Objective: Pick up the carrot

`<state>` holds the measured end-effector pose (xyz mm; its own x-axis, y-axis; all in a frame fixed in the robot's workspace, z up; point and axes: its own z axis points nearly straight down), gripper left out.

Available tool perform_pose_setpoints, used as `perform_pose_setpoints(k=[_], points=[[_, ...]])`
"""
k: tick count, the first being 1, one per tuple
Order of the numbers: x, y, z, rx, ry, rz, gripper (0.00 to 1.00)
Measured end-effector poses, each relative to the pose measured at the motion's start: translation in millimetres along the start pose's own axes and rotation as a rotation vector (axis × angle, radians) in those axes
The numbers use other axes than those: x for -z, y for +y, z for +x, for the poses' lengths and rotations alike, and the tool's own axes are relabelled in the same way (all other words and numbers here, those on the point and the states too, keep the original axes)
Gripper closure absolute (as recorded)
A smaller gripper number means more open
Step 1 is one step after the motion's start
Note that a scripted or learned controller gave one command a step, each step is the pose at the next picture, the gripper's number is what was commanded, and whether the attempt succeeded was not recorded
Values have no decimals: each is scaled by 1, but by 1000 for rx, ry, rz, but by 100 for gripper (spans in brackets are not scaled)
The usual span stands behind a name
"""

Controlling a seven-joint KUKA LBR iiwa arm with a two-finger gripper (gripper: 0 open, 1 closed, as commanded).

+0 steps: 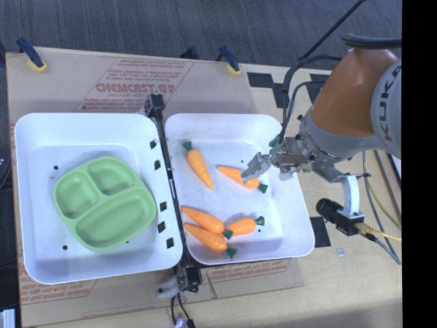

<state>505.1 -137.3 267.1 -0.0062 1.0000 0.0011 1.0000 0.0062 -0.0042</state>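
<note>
From the camera view I have the gripper [255,167] low over the right bin [290,203], near that bin's right wall and a little above its middle. The carrot [238,175] I am after lies right at the fingertips, extending from them toward the bin's centre. Its long axis runs slightly downhill from left to right: the pointed tip aims at the left, toward the divider between the two bins, and the green stem end sits just below and right of the gripper, close to the right wall. The grey fingers appear to straddle the thick end of the carrot, but their tips merge with the orange body and I cannot tell how far apart they stand or whether they have any hold on it. I judge the carrot is lying on the bin floor, not lifted.

The carrot itself is a short orange toy, smooth and tapered, with a small dark green cap. Four others share the bin: one slanted near the upper left [199,167] and three clustered along the bottom edge [220,229]. They are well apart from the target.

The left bin [27,183] carries a green divided plate [104,202], far from the work.
</note>
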Motion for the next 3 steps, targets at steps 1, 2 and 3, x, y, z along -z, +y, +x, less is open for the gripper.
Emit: perform_pose_setpoints(k=[1,2,3], points=[[-63,36,-15,0,0,3,0],[-176,61,-56,0,-1,1,0],[-165,62,-56,4,-1,2,100]])
